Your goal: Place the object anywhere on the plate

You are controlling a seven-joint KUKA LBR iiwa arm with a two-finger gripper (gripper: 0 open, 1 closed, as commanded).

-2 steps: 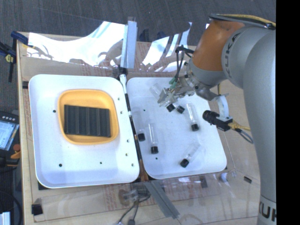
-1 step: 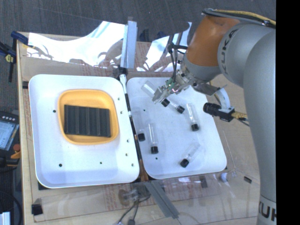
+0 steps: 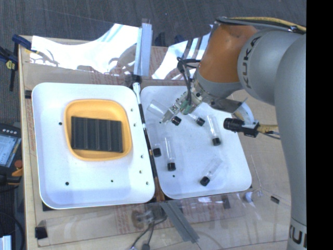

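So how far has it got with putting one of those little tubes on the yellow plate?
Nothing looks done: the yellow plate in the left bin carries just its dark ridged insert. In hand: the claw sits low in the right bin among the clear tubes with black caps, close to one tube; whether it grips is unclear. Left: lifting a tube, carrying it across, setting it down.

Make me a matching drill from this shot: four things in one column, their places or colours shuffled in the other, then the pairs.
Things:
1. yellow plate
2. clear vials with black caps
3. claw
4. orange band

Descriptions:
A. scattered in the right bin
B. above the right bin's upper left part
C. in the left bin, with a dark ribbed centre
D. on the arm above the wrist

Pairs: 1-C, 2-A, 3-B, 4-D
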